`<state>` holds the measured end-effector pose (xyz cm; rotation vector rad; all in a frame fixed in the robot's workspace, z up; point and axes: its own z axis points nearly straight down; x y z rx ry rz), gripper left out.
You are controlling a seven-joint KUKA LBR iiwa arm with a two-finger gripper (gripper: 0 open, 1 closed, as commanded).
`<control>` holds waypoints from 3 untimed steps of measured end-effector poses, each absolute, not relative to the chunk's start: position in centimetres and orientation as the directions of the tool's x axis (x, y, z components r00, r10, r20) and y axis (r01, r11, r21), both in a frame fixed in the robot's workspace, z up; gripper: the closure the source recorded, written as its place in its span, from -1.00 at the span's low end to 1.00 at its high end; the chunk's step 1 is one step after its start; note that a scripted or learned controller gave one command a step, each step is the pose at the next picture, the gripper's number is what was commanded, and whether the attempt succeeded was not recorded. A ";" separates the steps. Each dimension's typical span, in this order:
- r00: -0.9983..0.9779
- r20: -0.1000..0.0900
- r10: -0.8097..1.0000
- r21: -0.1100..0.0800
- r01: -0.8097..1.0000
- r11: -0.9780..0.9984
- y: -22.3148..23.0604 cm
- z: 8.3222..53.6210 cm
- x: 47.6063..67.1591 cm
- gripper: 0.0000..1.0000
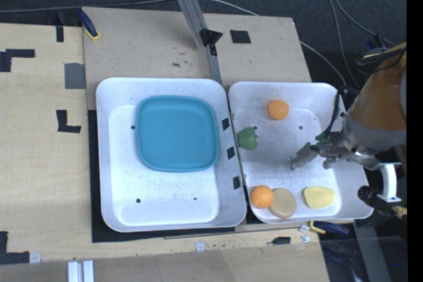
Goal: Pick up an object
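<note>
No object has been picked up yet, as far as the view shows: every candidate lies loose on the floor of the right bin [301, 92]. The nearest to the hand [299, 160] are the yellow piece [318, 197], below and slightly to its right, and the tan disc [283, 203], below it, which touches the orange ball [262, 197] at its left. The green object [248, 138] sits to the hand's left and a little above, near the bin's left wall, and a second orange ball [278, 109] lies above the hand, well apart from it. The hand itself hangs low over a bare stretch of the bin floor, between these things and touching none of them; its dark fingers point toward the left, and nothing shows between them. Whether they are spread or closed I cannot tell, since they blur into one dark shape. So the whole of the task seems left: choosing a thing, coming over it, closing, lifting. Farther left, the left bin [112, 142] holds a blue plate [177, 133], and both bins rest on the brown surface [39, 142].
</note>
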<state>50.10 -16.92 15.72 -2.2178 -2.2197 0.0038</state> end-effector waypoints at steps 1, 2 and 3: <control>0.000 0.001 1.000 -0.005 1.000 0.000 -17.8 11.0 49.9 -1.00; 0.000 -0.001 1.000 0.001 1.000 0.000 -17.8 8.9 50.0 -1.00; 0.000 -0.002 1.000 0.004 1.000 0.000 -17.9 10.1 50.1 1.00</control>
